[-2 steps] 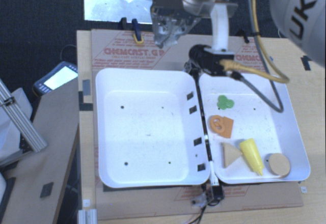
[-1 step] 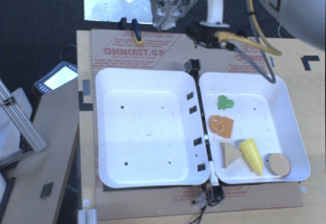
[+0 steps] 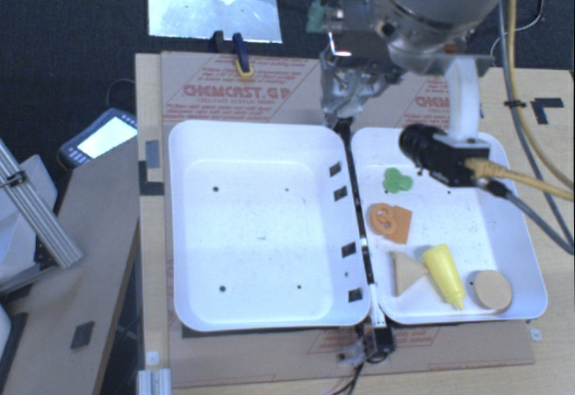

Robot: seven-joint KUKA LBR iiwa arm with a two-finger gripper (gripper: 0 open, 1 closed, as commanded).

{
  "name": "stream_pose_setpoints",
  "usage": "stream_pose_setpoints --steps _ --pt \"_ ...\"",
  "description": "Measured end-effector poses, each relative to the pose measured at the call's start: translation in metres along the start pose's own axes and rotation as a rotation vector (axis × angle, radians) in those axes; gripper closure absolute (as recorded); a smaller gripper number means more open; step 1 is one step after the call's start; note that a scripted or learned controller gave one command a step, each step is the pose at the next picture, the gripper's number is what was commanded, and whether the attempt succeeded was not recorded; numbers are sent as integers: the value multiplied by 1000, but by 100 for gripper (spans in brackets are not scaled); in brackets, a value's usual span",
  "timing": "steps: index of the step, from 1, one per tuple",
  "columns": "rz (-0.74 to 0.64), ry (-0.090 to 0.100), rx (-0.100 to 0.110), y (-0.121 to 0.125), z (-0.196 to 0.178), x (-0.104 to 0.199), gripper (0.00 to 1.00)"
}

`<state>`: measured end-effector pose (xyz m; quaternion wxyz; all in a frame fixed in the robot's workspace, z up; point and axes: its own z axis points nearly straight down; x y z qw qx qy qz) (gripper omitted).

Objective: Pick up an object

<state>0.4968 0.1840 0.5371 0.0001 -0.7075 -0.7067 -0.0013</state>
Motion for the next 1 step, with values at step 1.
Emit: stream_pose_setpoints --steps 1 --pt "-7 -1 -2 75 3 53 100"
